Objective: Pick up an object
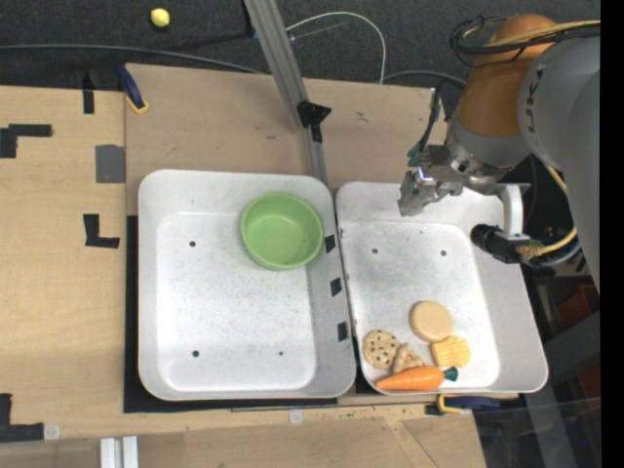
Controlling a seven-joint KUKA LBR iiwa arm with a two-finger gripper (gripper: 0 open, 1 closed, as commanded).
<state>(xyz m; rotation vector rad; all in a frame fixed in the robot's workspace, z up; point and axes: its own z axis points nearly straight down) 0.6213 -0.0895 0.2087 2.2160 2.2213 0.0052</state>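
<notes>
Robotics lab, plywood bench [224, 115] marked with black tape, loose cables [341, 27], industrial arm [517, 86] over white bins [156, 261]

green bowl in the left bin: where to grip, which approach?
Take the green bowl by its rim, from straight above, one finger inside and one outside. It sits upright and open, probably too wide to span. The near-left rim looks best: bare left bin floor around it, while the far-right rim lies close to the bin's wall. The gripper hangs over the right bin.
</notes>
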